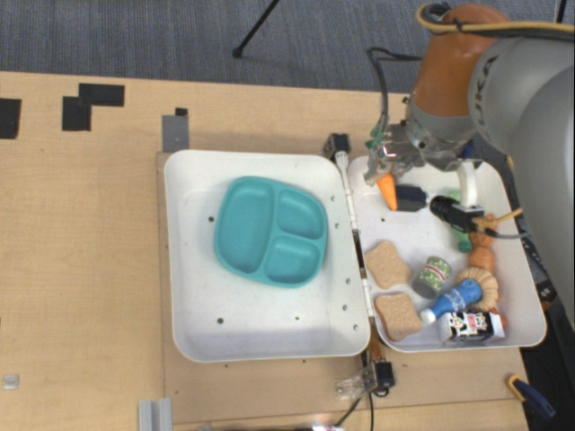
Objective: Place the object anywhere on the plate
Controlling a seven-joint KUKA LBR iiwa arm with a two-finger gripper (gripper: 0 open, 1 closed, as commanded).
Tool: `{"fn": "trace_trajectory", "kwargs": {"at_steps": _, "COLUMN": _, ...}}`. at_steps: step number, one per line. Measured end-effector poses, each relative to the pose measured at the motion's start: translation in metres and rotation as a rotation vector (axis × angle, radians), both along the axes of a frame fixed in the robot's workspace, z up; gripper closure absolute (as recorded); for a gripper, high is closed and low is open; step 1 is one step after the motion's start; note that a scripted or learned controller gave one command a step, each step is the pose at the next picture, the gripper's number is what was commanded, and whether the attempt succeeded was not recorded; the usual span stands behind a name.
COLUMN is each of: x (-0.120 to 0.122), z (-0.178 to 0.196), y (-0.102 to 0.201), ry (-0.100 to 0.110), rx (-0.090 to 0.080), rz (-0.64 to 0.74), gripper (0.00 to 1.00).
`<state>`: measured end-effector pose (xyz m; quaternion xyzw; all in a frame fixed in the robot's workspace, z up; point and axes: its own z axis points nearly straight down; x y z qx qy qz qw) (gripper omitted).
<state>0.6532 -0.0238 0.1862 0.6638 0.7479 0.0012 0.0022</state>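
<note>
A teal divided plate [269,232] lies in the left white bin [193,330]. My gripper [388,158] hangs over the far left corner of the right bin [521,330], at the end of the grey arm with the orange band. A small orange carrot [386,190] sits directly below the gripper, with its upper end touching or just under the tip. A small black piece [410,197] lies against the carrot's right side. The wrist hides how the gripper meets the carrot.
The right bin also holds two bread slices [386,263] [398,314], a green can [432,275], a blue bottle [454,298], a black-and-white carton [471,326], a ridged tan pastry [486,287] and an orange ball [482,257]. A ridge [352,232] divides the bins.
</note>
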Motion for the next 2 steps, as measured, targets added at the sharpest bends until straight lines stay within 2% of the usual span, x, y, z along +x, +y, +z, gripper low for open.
{"fn": "trace_trajectory", "kwargs": {"at_steps": 1, "x": -0.0085, "z": -0.0012, "y": 0.0677, "ry": 0.004, "rx": 0.005, "rz": -0.164, "gripper": 1.0}}
{"fn": "trace_trajectory", "kwargs": {"at_steps": 2, "x": -0.0083, "z": -0.0009, "y": 0.0651, "ry": 0.003, "rx": 0.003, "rz": -0.166, "gripper": 0.0}}
